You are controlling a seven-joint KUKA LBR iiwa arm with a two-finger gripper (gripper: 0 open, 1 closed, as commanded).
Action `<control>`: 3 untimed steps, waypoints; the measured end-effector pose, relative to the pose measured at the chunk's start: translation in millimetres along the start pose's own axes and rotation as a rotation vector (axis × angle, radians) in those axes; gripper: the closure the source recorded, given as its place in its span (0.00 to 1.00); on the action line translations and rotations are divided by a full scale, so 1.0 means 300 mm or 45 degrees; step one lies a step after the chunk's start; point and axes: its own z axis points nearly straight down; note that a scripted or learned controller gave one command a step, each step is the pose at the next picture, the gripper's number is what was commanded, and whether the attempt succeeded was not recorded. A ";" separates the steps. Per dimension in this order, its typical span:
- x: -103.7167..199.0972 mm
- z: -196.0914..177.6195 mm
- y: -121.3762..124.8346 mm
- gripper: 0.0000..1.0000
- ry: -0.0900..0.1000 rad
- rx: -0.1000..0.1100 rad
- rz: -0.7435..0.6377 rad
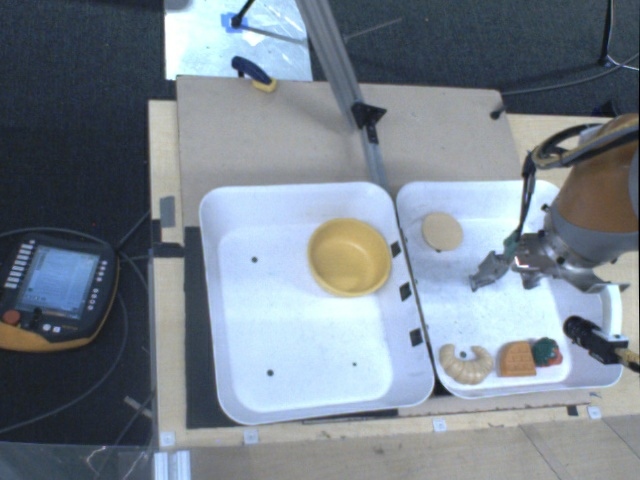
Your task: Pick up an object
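Observation:
My gripper hangs over the middle of the right bin, fingers spread open with nothing between them. A round tan disc lies at the bin's back left, up and left of the gripper. Along the front wall rest a pale curled croissant-shaped piece, an orange block and a small green and red item, all below the gripper. In the left bin sits a yellow bowl, upright, near the back right.
The grey arm with its orange band enters from the right over the right bin's edge. A metal pole slants over the bench behind the bins. A teach pendant lies on the floor to the left.

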 end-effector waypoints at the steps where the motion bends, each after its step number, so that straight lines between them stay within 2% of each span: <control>1: 0.020 0.171 -0.030 0.00 0.001 0.001 -0.001; 2: 0.018 0.129 -0.025 1.00 -0.001 -0.006 -0.001; 3: 0.009 -0.078 -0.028 1.00 -0.002 -0.010 -0.001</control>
